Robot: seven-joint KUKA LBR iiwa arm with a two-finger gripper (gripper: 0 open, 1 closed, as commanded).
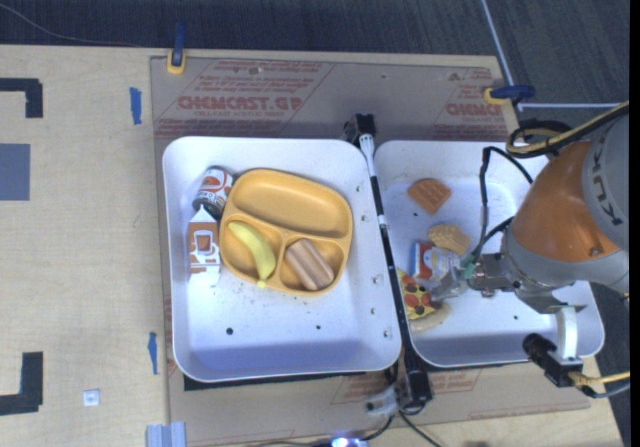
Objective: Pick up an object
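The gripper [452,280] is low in the right white bin [500,350], near its left wall, at a small heap of flat toy food pieces [425,285]. Whether it is clenched or released I cannot tell. This looks like the reaching or grasping step; next it must close on one piece and lift clear.

That bin also has a brown toast-like piece [430,195] near the far edge and one tan biscuit-like piece [449,237]. The left white bin [270,355] carries one yellow divided plastic plate [290,200] with one banana [255,250] and one sausage [310,265], one small can [211,191] and one carton [203,245].
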